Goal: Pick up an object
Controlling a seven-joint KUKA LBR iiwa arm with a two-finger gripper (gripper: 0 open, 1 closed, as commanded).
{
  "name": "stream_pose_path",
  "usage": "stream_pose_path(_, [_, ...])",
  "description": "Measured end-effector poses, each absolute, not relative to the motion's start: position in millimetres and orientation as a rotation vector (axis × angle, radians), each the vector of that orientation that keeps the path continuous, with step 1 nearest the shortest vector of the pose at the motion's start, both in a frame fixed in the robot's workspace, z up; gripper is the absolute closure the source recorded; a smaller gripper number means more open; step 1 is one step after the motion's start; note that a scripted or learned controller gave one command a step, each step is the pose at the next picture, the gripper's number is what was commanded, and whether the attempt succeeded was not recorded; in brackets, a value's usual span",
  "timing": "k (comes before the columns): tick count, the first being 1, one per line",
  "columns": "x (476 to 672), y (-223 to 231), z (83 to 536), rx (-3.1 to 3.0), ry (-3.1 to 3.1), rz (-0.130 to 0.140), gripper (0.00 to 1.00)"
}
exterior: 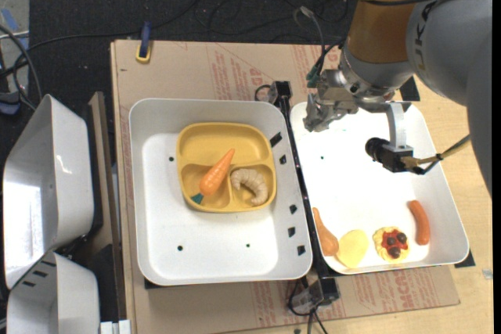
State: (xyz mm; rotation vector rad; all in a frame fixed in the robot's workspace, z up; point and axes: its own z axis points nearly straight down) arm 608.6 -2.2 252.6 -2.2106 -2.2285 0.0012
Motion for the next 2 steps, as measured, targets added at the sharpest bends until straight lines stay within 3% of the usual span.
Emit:
stream_pose_path(1, [611.5,44.3,240.7,-2.211,-2.228,0.001,1.0])
stream_pose_path(2, [629.9,93.9,236.0,-2.214,-2.231,-0.003,1.0])
